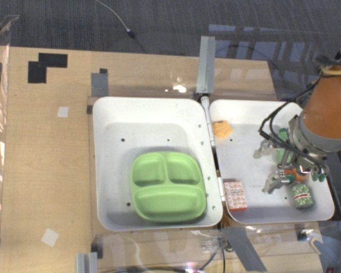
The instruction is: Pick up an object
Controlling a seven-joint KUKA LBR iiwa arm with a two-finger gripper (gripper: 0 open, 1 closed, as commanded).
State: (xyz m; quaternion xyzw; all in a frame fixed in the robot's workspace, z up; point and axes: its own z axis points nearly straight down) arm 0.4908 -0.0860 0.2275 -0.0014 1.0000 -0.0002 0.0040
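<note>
I'm looking at the gripper (279, 175) hanging low over the right bin (247, 152), wrist and cables bunched above it. Can't tell its state from up here, too much hardware in the way, and I'm seeing nothing clearly caught in it.

Closest obj: a small can w/ red-and-green print (301, 195), lying just beside the gripper, toward the bin's near-right corner. It's looking tilted or on its side; long axis seems to be running roughly up-down in the view, but I'm not sure. Something orange (299, 173) is peeking out right under the wrist, too hidden to name.

Going further out: a red patterned box (235, 194) is sitting near the front-left corner of the same bin, well apart from the gripper, to its left. An orange-yellow chunk (221, 129) is resting up by the divider at the far-left side.

The left bin (111, 152) is holding a green divided plate (168, 185), farthest off.

I'm judging the can the likeliest target: short shift right and toward the front edge.
</note>
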